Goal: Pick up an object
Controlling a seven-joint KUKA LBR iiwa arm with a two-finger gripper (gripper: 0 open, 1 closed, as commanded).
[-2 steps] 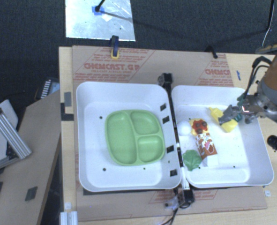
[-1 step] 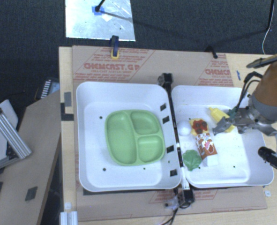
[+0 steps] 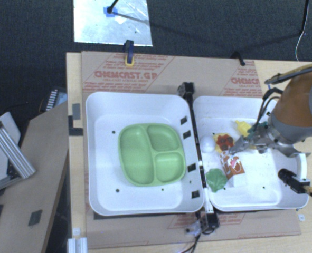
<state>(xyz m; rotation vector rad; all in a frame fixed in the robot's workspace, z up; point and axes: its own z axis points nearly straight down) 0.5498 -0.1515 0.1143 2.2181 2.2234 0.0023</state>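
Note:
My gripper [image 3: 238, 146] reaches in from the right and hangs low over the right bin [image 3: 261, 196]. Its tip is just right of a red and orange item [image 3: 224, 140] and just above a red and white snack packet [image 3: 233, 165]. Whether it touches either, I cannot tell. A yellow piece [image 3: 243, 126] lies behind the gripper. A small white ball [image 3: 207, 145] rests near the bin's left wall. At the bin's front left corner sits a green leafy item [image 3: 216, 179].
The left bin [image 3: 105, 194] holds a light green divided plate [image 3: 149, 154]. A black divider with clips [image 3: 192, 141] runs between the two bins. The arm's grey and orange body [image 3: 301, 112] covers the right bin's far right side.

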